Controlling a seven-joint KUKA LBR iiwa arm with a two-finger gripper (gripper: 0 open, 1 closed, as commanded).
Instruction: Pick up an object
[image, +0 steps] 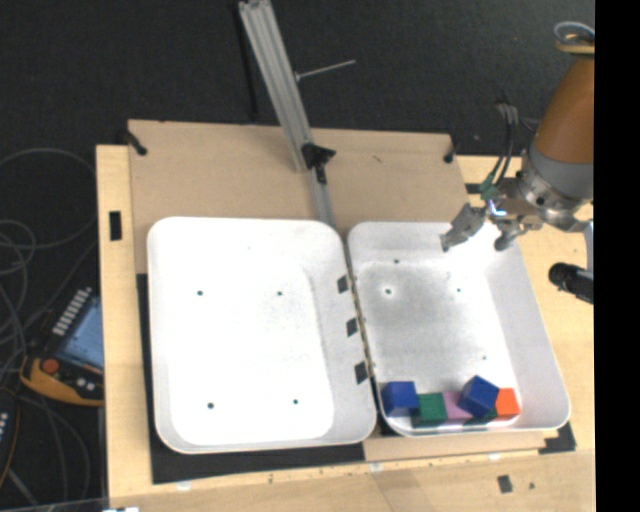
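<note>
The pincer (482, 232) hangs over the far right corner of the right bin (440, 300), its two fingers (460, 232) spread apart with nothing between them. The arm (565, 130) reaches in behind it, grey at the wrist and orange above.

The blocks lie well apart from the pincer, all along the near wall of the same bin, at the end opposite the pincer. There are five in a tight row, touching or nearly so: two blue, one green, one pink, one orange. One blue block (399, 396) is at the end of the row toward the middle of the bench, with the green block (431, 408) just beside it. The pink block (457, 407) comes next, partly covered by the second blue block (480, 395), which sits tilted. The orange block (507, 402) closes the row, close to the bin's near right corner.

Between the pincer and the blocks the bin floor is bare white, giving open room across the whole middle. The blocks press against the near wall, so room is tight on that side.

There are two bins. The left bin (250, 330) lies beyond the shared middle edge, farther from the pincer. A metal bar (285, 95) slants across the far side of the bench (400, 160).
</note>
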